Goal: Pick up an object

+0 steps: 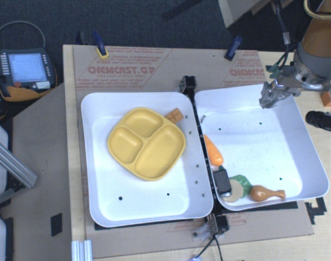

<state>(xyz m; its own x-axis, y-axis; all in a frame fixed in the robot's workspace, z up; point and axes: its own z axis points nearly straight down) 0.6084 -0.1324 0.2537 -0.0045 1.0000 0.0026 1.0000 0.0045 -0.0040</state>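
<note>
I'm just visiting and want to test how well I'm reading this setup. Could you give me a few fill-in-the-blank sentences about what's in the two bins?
1. The yellow divided plate lies in the ____ bin as the camera sees it.
2. The plate has ____ compartments.
3. The carrot in the right bin is coloured ____.
4. The gripper hovers near the ____ edge of the right bin.

Missing words: left; three; orange; far
</note>
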